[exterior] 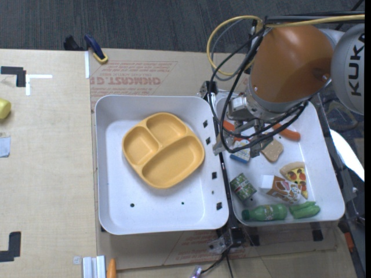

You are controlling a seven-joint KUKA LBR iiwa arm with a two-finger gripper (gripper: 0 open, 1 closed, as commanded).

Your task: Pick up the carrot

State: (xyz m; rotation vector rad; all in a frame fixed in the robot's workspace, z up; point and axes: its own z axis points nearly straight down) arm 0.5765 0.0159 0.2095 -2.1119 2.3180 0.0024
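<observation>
The carrot (291, 135) is an orange stick lying in the right bin (324, 155), near its far side. Its right end pokes out from under the arm, and a short orange piece (228, 126) shows on the arm's left side. My gripper (242, 139) hangs low over the bin's far-left part, directly above the carrot's hidden middle. The big orange wrist band (290, 62) and looping cables cover most of the gripper from above. Whether anything is gripped is hidden.
The right bin also holds a toast slice (272, 150), a pizza slice (291, 181), a green can (242, 187), a green bottle (265, 213) and a green vegetable (304, 210). A yellow divided plate (163, 149) lies in the left bin (116, 213).
</observation>
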